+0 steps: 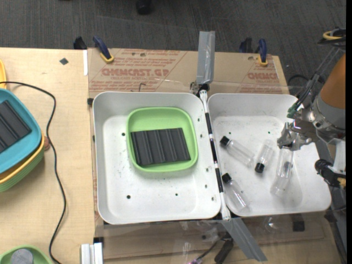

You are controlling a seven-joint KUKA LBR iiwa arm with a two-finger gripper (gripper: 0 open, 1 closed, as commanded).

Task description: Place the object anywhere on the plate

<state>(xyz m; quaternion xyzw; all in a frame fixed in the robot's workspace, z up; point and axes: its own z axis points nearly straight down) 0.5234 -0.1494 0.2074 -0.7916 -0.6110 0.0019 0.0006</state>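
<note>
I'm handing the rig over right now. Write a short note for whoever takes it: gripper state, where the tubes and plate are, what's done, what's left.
Gripper: over the right bin, near its right edge, above a clear tube.
Three more clear tubes lie in that bin; two show black caps.
Green plate: in the left bin, carrying a dark ribbed pad.
Done: no tube on the plate yet.
Left: pick a tube, carry it left, set it on the plate.
</note>
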